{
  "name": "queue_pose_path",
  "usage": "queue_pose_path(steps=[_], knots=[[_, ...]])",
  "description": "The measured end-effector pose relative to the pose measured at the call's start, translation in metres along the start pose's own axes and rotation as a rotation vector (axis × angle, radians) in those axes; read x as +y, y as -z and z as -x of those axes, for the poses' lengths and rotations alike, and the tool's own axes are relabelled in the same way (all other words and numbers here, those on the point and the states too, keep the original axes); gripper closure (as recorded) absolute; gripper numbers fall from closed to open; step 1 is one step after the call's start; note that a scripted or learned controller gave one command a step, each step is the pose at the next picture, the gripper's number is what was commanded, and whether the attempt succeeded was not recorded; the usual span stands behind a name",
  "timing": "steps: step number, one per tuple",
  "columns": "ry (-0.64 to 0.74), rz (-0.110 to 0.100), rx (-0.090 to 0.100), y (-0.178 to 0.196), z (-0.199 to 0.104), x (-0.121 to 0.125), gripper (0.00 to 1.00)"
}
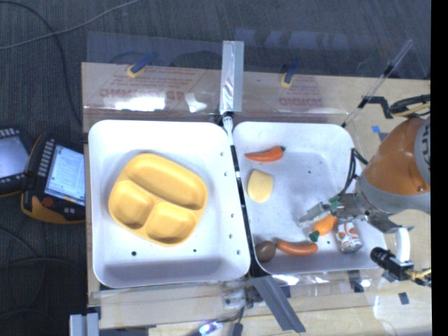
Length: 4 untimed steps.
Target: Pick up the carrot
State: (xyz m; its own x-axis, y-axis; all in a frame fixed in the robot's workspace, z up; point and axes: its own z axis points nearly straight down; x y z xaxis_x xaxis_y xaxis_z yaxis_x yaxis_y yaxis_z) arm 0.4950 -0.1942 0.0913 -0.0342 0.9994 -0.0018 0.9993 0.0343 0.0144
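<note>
Below, I see a wooden desk on dark carpet. My arm reaches in from the right, its end effector clamped on the carrot in the right bin.

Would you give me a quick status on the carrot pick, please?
Claw low in the right bin, at the small carrot; grasp unconfirmed. Small can right beside it. Two long orange pieces and a yellow piece lie apart.

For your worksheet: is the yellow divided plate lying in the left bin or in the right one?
In the left bin. The yellow divided plate lies flat on its floor, inside its white walls; the food items lie in the right bin.
</note>
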Motion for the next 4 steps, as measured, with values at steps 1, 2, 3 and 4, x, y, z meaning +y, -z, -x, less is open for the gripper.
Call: queue_pose_path(steps=[1, 2, 3, 4], knots=[[0.002, 0.004, 0.002, 0.009, -0.001, 0.002, 1.00], [-0.262, -0.017, -0.002, 0.121, -0.039, 0.012, 1.00], [-0.263, -0.017, -0.003, 0.122, -0.039, 0.012, 0.00], [-0.067, -0.019, 0.003, 0.029, -0.072, 0.011, 0.00]])
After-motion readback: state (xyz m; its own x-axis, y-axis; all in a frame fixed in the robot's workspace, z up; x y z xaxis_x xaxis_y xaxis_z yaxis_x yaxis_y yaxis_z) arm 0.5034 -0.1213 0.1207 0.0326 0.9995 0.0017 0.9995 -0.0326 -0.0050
